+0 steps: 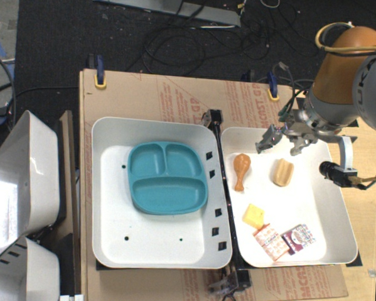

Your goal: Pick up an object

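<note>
hand [283,141] above bread roll [283,172], apart

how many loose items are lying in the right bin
5: a chicken drumstick at upper left, a bread roll beside it, a yellow cheese wedge lower down, then a red-and-white packet and a purple packet near the front.

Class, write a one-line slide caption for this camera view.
End effector hovers above chicken drumstick and bread roll in right bin; teal divided plate sits left.
</note>
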`<action>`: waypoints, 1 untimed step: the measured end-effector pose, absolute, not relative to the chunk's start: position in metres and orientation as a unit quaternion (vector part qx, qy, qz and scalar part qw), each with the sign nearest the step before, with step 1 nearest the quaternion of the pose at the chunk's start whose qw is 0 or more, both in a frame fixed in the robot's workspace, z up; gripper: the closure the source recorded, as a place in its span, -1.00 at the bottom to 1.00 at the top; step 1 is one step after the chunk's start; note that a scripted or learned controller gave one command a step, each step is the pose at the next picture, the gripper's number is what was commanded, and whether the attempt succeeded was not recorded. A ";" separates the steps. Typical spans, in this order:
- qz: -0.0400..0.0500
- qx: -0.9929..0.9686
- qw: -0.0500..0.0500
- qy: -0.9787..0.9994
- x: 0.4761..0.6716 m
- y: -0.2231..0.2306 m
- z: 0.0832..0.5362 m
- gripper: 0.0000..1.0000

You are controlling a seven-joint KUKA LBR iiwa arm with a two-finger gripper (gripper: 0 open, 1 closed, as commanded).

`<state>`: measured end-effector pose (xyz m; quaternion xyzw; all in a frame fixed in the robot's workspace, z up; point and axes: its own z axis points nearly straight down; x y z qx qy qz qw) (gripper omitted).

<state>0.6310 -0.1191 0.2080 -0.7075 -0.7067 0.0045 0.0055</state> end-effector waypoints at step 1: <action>0.000 -0.707 0.000 -0.707 0.634 -0.119 0.217 -1.00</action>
